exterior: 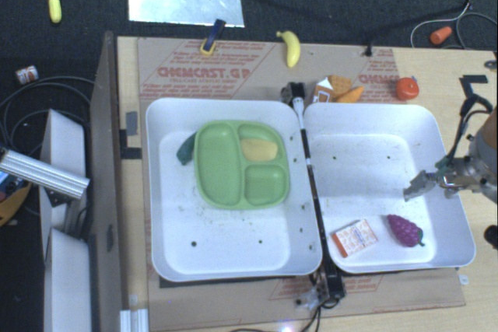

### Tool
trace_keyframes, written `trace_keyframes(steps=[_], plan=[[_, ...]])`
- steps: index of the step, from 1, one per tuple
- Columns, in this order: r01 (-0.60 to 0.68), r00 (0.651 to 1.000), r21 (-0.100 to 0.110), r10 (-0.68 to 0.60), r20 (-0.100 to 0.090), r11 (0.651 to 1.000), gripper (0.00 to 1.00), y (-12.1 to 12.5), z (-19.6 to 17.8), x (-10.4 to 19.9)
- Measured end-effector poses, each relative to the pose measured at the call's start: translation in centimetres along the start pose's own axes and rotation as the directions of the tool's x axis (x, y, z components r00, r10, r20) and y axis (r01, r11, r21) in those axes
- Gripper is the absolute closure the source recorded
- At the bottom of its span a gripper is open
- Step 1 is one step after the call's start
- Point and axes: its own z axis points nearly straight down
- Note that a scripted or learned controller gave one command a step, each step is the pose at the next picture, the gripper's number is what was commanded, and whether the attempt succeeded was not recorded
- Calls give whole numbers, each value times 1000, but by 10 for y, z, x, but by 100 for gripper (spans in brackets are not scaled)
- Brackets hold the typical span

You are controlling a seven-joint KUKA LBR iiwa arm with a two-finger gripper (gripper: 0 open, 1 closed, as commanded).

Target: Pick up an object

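Note:
In the right bin [373, 124] lie a purple bunch of grapes [405, 230] near the front right and a small red-and-white packet [355, 238] to its left. My gripper [417, 186] reaches in from the right edge, above and just behind the grapes, its grey fingers pointing left over the bin floor. Nothing shows between them. The left bin [175, 253] holds a green divided plate [236, 164] with a yellow item [260, 149] in its upper right compartment, and a dark green piece [185, 148] sits beside the plate's left edge.
Behind the bins on the cardboard lie a yellow banana [291, 48], an orange carrot-like piece [345, 92] and a red-orange ball [407, 89]. A central divider [308, 167] separates the bins. Cables run along the right.

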Motion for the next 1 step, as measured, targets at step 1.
trace_keyframes(steps=[1], plan=[[0, 1000, 12, 0, -6, 1000, 0, -3, 72, -2]])
